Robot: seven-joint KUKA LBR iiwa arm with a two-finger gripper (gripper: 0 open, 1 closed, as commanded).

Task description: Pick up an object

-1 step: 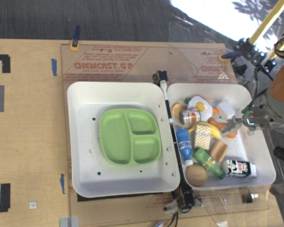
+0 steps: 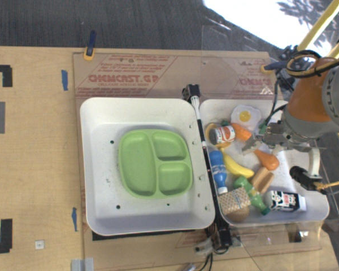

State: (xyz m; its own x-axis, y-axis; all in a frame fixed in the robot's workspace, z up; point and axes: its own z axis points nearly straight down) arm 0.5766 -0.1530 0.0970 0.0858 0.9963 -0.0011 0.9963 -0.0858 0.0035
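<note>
My gripper point(image 2: 256, 140) hangs over the middle of the right bin point(image 2: 319, 208), open, with nothing between its fingers. Just below it lies an orange carrot-like piece point(image 2: 267, 160). To its left are a small can with a red label point(image 2: 222, 134) and a small orange wedge point(image 2: 242, 132). A fried-egg toy point(image 2: 246, 116) lies at the bin's back. A yellow banana point(image 2: 237, 167), a blue bottle point(image 2: 217, 171), a bun point(image 2: 262, 179), a green piece point(image 2: 255, 196), a brown woven lump point(image 2: 235, 203) and a black-and-white carton point(image 2: 285, 201) fill the front.
The left bin point(image 2: 96, 151) holds a green divided plate point(image 2: 155, 162). A black divider bar point(image 2: 201, 134) runs between the two bins. The grey and orange arm point(image 2: 311, 103) comes in over the right bin's far right side.
</note>
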